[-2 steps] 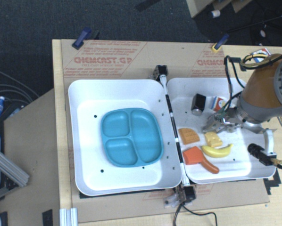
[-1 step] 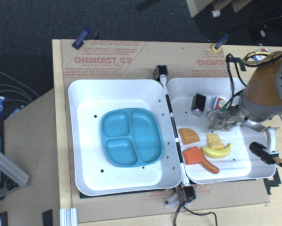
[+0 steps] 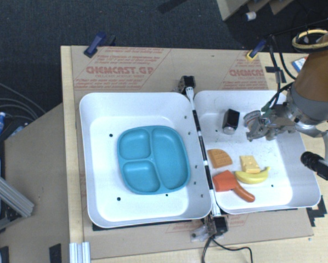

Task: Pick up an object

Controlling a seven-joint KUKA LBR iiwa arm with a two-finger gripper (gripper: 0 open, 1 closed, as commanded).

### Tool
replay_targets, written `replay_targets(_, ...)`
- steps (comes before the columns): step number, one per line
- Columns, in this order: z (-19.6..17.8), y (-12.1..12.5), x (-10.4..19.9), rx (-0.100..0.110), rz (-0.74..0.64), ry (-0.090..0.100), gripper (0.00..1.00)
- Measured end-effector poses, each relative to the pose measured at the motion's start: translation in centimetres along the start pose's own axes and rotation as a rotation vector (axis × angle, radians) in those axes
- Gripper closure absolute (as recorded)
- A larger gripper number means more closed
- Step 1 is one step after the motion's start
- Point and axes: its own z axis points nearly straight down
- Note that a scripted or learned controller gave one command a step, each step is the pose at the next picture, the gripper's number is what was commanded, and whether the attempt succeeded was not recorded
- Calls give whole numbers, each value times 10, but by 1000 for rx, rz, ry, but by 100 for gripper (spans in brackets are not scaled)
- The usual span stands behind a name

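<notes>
Two shallow white bins are sitting side by side on the surface (image 3: 125, 70), which is showing red printed lettering along its far edge. The left bin (image 3: 98, 147) is holding a blue divided plate (image 3: 153, 159) with three compartments, lying flat near the bin's middle. A blue clip (image 3: 94, 45) is resting at the surface's far left corner.

The right bin (image 3: 295, 193) is carrying the loose items. A small dark block with a pale end (image 3: 230, 120) is lying toward the far side, near the divider between the bins. Nearer the camera, an orange-brown wafer-like piece (image 3: 220, 158) is lying beside a pale yellow cube (image 3: 249, 163). Just in front of these, a yellow banana (image 3: 253, 176) is lying flat, touching a red-orange piece (image 3: 225, 181) and an orange sausage-shaped item (image 3: 245, 194).

The tool (image 3: 257, 126) is hanging over the far half of the right bin, just right of the dark block and apart from it. How far its jaws are standing apart cannot be told from this angle, and nothing is visibly held between them. The grey arm (image 3: 312, 100) is reaching in from the right.
</notes>
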Motion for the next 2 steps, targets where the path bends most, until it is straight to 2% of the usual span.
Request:
replay_targets(1,-41,-48,59,4,0,1,100)
replay_targets(2,-43,-56,108,5,0,1,100)
